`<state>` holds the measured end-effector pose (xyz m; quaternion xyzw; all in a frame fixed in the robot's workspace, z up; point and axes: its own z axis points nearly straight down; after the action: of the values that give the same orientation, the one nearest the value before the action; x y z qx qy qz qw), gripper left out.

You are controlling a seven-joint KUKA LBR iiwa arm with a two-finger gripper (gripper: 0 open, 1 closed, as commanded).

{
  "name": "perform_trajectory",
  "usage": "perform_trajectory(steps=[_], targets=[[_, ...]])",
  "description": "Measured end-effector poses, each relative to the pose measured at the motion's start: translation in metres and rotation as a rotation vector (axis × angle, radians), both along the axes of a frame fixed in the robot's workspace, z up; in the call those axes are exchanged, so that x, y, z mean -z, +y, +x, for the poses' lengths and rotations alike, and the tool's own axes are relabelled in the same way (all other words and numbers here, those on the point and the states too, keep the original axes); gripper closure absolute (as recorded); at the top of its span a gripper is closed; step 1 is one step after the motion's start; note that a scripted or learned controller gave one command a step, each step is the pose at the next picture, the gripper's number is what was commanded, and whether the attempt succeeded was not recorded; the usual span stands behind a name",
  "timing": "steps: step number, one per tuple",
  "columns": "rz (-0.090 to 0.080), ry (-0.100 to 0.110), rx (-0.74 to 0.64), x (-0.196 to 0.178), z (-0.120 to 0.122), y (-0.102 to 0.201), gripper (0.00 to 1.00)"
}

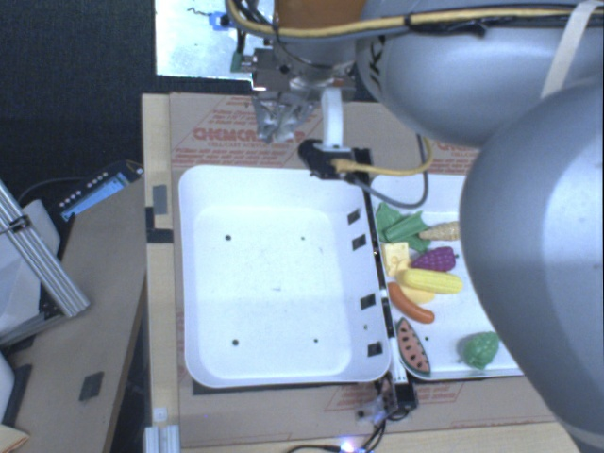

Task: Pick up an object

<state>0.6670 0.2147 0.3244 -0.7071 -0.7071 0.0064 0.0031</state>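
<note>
Camera view: left bin (pixel 203 253) below the fingers. Gripper (pixel 276 121) w/ nothing between the fingers, can't tell if apart or together. Toy food, e.g. corn (pixel 436 280), sits well right & below in right bin (pixel 491 374). Pick not yet done; reach, grab, lift all left.

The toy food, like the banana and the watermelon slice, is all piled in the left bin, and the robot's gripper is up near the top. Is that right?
Not quite. The camera view shows the banana and the watermelon slice lying with the other toy food in the right bin, not the left bin. The rest holds: the gripper is up near the top, above the far edge of the left bin.
</note>
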Motion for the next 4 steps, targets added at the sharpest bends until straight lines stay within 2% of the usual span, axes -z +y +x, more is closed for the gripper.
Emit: perform_trajectory(steps=[1, 2, 3, 4], targets=[[0.012, -0.034, -0.007, -0.201, 0.001, 0.02, 1.0], [0.0, -0.002, 0.001, -0.049, 0.001, -0.005, 1.0], [0.013, -0.033, -0.008, -0.218, -0.016, 0.021, 1.0], [0.0, 0.001, -0.002, -0.073, -0.055, 0.019, 1.0]])
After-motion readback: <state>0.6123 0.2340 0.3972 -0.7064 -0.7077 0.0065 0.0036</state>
